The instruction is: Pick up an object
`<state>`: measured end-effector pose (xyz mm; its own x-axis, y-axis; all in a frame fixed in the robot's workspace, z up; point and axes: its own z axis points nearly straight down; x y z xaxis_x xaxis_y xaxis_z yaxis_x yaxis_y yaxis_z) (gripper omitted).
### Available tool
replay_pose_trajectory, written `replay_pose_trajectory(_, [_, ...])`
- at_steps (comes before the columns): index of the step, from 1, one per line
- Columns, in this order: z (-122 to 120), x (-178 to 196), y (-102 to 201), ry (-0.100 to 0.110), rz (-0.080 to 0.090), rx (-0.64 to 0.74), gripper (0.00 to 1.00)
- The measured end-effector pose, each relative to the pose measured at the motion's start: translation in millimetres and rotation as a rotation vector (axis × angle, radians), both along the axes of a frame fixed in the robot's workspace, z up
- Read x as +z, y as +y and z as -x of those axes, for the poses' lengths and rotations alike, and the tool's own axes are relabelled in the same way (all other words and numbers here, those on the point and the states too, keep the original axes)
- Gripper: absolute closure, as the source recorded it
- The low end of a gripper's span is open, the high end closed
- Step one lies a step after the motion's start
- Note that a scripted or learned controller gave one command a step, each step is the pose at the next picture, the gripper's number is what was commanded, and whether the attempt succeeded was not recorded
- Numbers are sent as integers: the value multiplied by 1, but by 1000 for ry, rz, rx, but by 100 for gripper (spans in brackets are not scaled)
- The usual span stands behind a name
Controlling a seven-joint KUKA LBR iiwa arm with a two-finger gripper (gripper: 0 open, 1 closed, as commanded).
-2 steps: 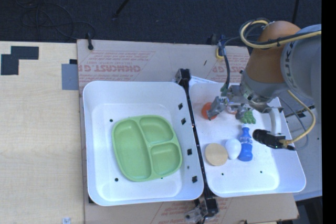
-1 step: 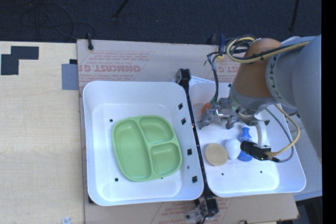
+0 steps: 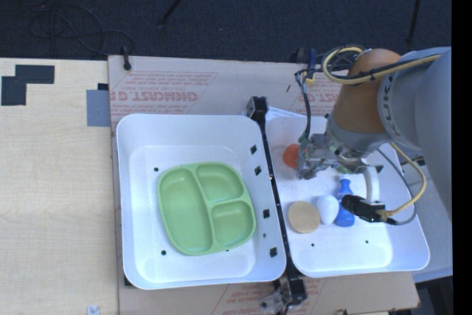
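Reaching in from the right of the frame, the grey arm [image 3: 413, 96] hangs its gripper [image 3: 311, 164] low over the upper left part of the right bin [image 3: 369, 254], just beside an orange object [image 3: 292, 155]; whether it is spread or pinched I cannot tell. Lower in that bin sit a tan disc [image 3: 303, 217], a white egg-shaped piece [image 3: 327, 208] and a blue object [image 3: 345, 204]. The left bin [image 3: 140, 151] holds a green divided plate [image 3: 206, 208].

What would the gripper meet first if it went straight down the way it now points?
Probably the right bin's floor beside the orange object; the gripper hangs near it, though depth is unclear from this slant.
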<state>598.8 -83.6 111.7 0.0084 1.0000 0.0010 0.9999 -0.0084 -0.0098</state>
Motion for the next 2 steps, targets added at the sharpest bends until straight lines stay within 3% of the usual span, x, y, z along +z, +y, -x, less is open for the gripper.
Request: replay_pose_trajectory(2, [2,107,-19,-11,2,4,100])
